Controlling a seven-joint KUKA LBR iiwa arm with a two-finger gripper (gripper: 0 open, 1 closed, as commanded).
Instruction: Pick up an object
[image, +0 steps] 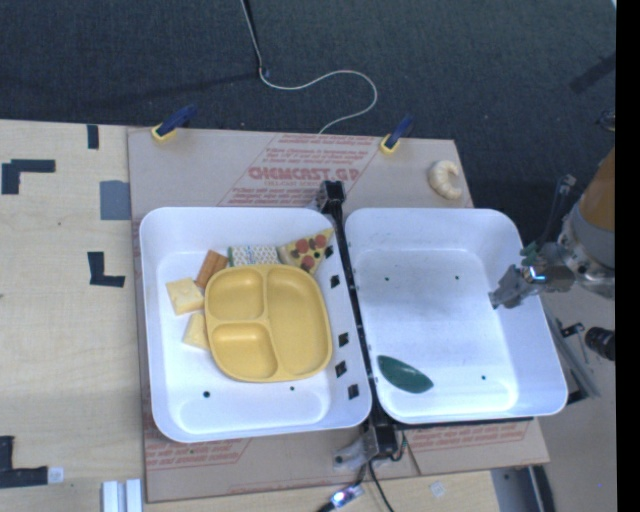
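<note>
Gripper (508, 292) hung over right bin's (440, 232) right wall, nothing seen between fingers; open or closed, couldn't tell. Nearest pick: green piece (405, 375) on that bin's floor, near front-left corner. Lay down-left of gripper, well apart, long axis running left-right with slight tilt. Yellow tray (268, 322) in left bin (180, 400), farther off.

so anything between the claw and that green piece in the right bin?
Nothing visible. The claw sits over the right bin's right wall; the green piece lies near the bin's front-left corner, with bare white floor between them.
</note>
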